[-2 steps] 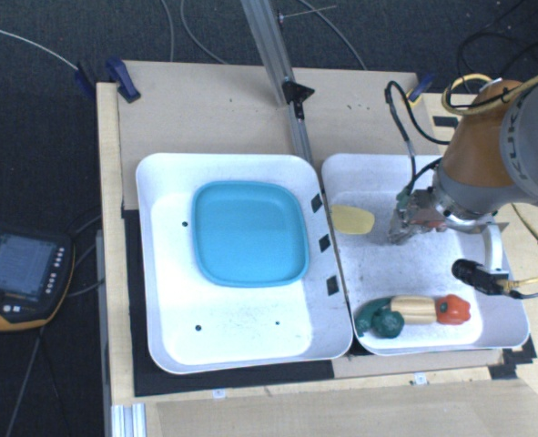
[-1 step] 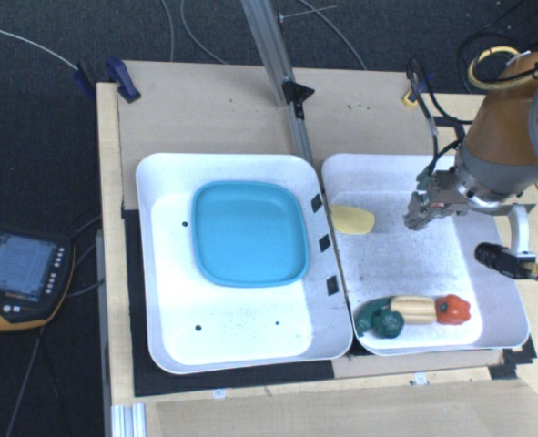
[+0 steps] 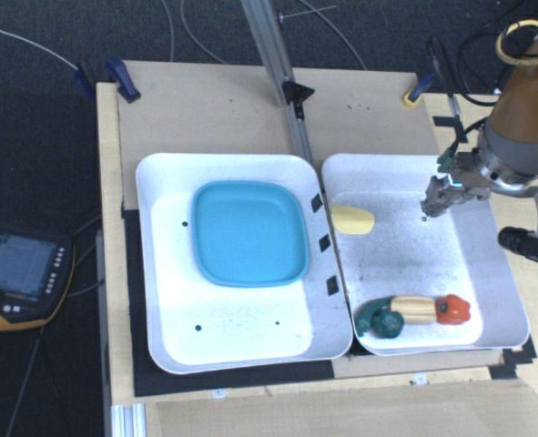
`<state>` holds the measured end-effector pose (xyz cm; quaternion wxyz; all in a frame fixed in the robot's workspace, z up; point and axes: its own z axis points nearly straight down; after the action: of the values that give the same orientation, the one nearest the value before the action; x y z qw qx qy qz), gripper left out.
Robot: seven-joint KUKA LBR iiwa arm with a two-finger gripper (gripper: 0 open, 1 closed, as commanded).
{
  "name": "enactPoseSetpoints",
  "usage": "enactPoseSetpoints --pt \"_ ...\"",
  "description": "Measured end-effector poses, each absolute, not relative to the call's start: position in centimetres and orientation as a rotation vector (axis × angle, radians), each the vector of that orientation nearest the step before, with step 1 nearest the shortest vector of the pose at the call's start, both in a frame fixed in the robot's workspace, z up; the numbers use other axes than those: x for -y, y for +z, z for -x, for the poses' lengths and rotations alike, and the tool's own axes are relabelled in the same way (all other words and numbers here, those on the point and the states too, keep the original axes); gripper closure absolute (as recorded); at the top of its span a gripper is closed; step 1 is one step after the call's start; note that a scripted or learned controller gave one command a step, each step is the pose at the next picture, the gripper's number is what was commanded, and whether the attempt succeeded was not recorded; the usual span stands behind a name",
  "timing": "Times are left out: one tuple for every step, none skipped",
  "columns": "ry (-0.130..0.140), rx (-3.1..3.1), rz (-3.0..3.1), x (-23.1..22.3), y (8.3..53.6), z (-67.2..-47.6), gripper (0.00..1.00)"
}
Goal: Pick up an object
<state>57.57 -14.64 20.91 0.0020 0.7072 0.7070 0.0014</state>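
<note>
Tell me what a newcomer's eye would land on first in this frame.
The square turquoise plastic plate stands out first, lying in the middle of the left white bin. Next come the small items in the right white bin: a pale yellow rounded block near its left wall, and a green, tan and red toy cluster along its near edge. The gripper hovers over that bin's far right part.

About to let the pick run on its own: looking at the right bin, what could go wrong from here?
1. The gripper hovers over bare bin floor, apart from every object; a straight descent would likely close on nothing.
2. The yellow piece lies close to the right bin's left wall, leaving little finger room.
3. The green, tan and red items lie bunched; a grasp may nudge neighbours.
</note>
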Motion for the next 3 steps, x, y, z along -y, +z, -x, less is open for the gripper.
enactPoseSetpoints --pt "0.004 -2.219 -2.219 14.6 24.9 -57.7 1.0" --pt "0.001 -2.227 -2.217 9.1 23.8 -58.7 1.0" --pt "0.003 -2.227 -2.216 4.3 24.4 -60.6 1.0"
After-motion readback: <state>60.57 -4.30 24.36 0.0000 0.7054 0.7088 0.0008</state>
